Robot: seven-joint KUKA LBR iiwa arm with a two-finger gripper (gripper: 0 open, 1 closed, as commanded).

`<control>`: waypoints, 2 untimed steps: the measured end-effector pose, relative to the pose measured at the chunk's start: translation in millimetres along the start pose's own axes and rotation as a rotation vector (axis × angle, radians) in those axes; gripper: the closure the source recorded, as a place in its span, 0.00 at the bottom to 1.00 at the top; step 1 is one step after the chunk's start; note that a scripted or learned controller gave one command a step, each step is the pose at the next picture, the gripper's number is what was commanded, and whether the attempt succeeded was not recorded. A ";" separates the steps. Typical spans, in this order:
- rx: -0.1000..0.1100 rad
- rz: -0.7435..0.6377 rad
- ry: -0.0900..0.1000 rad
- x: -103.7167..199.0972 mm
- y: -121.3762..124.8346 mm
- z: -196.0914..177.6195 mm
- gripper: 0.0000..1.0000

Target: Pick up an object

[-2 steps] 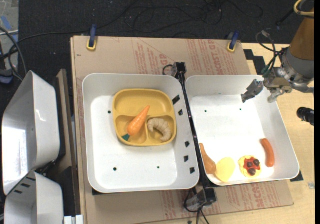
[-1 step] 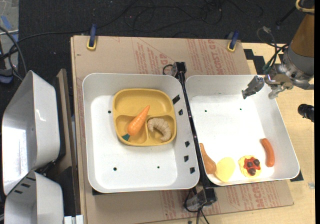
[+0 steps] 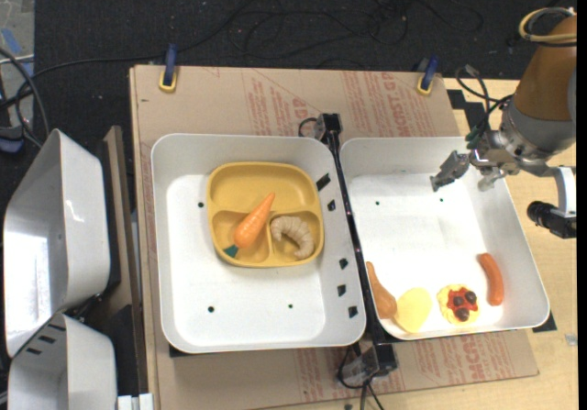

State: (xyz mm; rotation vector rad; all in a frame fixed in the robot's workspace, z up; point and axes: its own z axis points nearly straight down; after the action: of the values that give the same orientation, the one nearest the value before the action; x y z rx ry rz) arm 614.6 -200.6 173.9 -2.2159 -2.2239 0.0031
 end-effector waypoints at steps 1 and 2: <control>0.001 0.005 0.000 -3.3 -5.6 45.3 0.00; 0.000 0.004 0.000 -2.6 -5.8 83.8 0.00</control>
State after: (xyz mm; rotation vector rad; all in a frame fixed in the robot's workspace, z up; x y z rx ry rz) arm 608.5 -203.2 90.1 -2.2207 -2.2195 0.0026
